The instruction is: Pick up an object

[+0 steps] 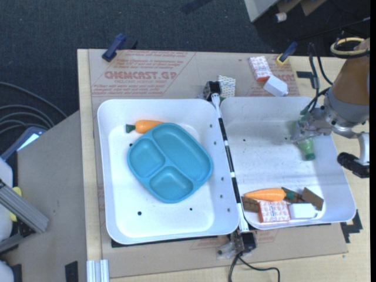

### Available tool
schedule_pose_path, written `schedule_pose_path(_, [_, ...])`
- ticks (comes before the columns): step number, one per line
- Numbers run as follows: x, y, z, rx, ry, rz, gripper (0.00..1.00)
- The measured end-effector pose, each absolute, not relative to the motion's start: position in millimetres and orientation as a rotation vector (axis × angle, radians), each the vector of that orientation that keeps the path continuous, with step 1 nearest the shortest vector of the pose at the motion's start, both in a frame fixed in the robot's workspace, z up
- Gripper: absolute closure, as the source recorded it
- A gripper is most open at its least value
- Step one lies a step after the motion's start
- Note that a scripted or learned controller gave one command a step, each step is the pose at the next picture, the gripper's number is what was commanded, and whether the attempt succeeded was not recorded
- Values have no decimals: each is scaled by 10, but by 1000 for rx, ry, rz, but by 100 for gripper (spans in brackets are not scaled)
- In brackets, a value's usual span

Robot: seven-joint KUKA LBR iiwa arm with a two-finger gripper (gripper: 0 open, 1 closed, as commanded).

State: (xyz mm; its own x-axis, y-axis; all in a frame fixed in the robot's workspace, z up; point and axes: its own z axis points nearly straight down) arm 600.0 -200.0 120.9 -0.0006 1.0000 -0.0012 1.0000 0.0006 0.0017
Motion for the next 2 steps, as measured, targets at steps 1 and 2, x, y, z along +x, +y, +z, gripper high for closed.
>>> schedule_pose_path(1, [5929, -1772, 1280, 2222, 2224, -1, 100])
schedule_pose_path(2, [5898, -1600, 844, 2223, 2224, -1, 100])
